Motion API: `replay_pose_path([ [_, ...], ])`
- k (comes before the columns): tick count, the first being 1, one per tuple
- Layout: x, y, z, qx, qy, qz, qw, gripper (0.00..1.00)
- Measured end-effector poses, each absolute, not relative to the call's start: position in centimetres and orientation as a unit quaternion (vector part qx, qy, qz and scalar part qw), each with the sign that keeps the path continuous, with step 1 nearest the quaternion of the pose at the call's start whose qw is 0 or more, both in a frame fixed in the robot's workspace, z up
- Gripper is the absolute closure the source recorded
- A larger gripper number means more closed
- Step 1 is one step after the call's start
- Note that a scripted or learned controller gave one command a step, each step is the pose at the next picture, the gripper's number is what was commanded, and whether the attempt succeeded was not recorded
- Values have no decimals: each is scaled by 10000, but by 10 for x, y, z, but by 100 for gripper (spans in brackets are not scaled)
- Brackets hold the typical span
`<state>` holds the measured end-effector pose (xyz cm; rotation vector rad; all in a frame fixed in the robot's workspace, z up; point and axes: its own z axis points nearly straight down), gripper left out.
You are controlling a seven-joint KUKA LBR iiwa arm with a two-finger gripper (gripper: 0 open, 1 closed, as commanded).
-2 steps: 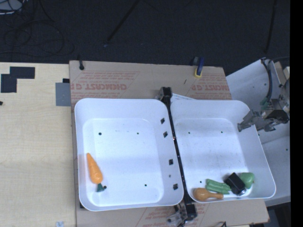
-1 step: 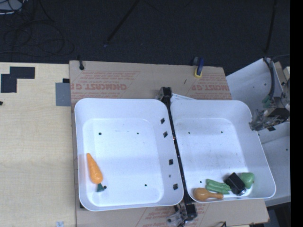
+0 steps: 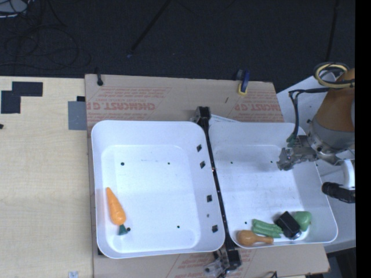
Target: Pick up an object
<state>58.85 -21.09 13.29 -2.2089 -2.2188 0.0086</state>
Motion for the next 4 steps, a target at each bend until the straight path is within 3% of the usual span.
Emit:
replay_pose_path([
  [1,590,-212,142,-7061,-7081,6,11,0],
  [2,630,-215,299,-7062,-7080,-38,-82,0],
  [3,627,-213,297,-7052,-7090,13,2,100],
  [4,644,-212,234,-7053,-7090,18,27,100],
])
